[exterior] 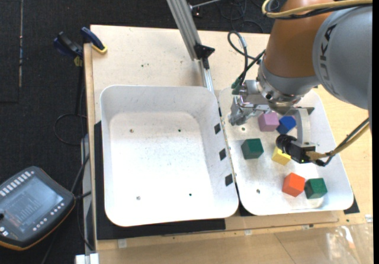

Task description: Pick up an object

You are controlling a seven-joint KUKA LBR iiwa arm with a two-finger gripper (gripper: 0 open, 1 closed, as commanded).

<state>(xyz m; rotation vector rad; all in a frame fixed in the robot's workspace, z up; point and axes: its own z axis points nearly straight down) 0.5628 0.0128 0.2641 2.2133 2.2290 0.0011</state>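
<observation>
The grey arm with its orange band (296,26) hangs over the right-hand shallow white bin (331,198), its two-finger gripper (240,116) near the bin's 10 o'clock corner. Whether the pincer is wide or narrow, I cannot tell; metal parts blur together there.

6 candidates sit in this bin: a pale purple cube (269,121) and blue cube (287,124) just at the gripper's 3 o'clock, a dark green cube (252,148) at its 5 o'clock, a yellow cube (281,156), then an orange cube (293,184) touching a second green cube (315,187).

The lone dark green cube looks the cleanest target, judged by its free sides: descend straight, fingers astride 2 opposite faces. The wrist hides the bin's upper part, and a black cable fitting (296,149) partly covers the yellow cube.
</observation>
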